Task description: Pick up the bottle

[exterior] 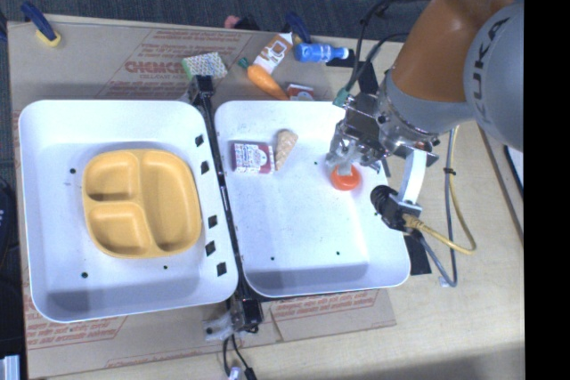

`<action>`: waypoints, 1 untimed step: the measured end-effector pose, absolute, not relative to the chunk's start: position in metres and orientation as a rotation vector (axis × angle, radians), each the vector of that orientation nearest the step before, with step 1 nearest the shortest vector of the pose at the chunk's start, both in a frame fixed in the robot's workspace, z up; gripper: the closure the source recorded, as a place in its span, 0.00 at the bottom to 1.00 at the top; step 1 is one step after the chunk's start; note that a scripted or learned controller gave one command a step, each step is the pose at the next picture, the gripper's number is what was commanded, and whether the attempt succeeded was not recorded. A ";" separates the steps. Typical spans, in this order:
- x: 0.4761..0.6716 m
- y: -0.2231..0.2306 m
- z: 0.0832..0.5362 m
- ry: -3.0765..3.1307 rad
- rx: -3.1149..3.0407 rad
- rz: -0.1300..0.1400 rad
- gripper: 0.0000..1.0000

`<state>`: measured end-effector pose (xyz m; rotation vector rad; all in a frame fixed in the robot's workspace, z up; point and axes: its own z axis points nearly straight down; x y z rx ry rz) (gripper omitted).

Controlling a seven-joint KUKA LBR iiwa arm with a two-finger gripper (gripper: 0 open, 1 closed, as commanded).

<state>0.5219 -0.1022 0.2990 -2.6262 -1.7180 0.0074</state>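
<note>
Bench seen from above at a slant, with two shallow white bins set side by side on printed cardboard [160, 71]. The left bin [44, 218] held a yellow divided tray [141, 200], which lay near the middle of its floor. The right bin [303, 276] held a red-and-white packet [251, 157] towards its rear left and, just beside that, a toy ice-cream cone [284, 145]. A round orange-red object [346, 181] lay towards the right side of this bin.

The grey arm with its orange band [450, 36] reached in from the right, and the gripper [345, 161] was down inside the right bin, directly over the orange-red object and at or very near its top. Whether the pincer was wide or narrow could not be told, since the wrist body hid it from this angle; nothing could be seen held in it.

The blue bottle [321, 53] lay on its side on the cardboard behind the right bin, outside both bins and well apart from the gripper. Near it lay a white-and-orange container [274, 52], a toy carrot [265, 82] and a green patterned block [205, 65]. A blue clamp [40, 23] gripped the cardboard's rear left corner.
</note>
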 end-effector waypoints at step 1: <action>0.475 -0.097 0.158 -1.727 -2.617 0.008 1.00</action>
